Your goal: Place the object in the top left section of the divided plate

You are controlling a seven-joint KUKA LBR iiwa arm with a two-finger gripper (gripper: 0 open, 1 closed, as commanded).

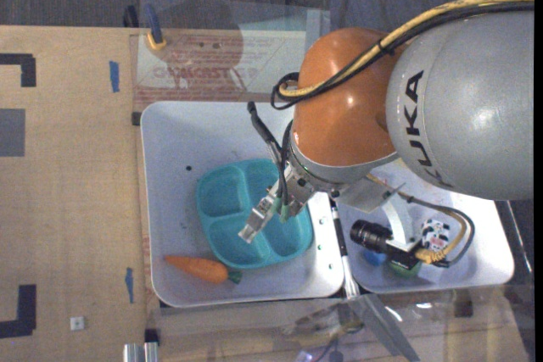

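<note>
A teal divided plate (222, 197) lies in the middle of the left white bin (163, 150). An orange carrot (198, 269) with a green stub rests on the bin floor just below the plate's lower left edge, apart from the gripper. My gripper (259, 221) hangs over the middle of the plate, where its dividers meet, reaching in from the right. The arm's orange band and grey body hide the plate's right side and the bin's upper right corner.
The right white bin (496, 265) holds a small black-and-white cow-patterned toy (434, 231) and a green piece (404, 268). A clear plastic sheet (212, 55) lies behind the left bin. Tan board (68, 182) covers the bench to the left.
</note>
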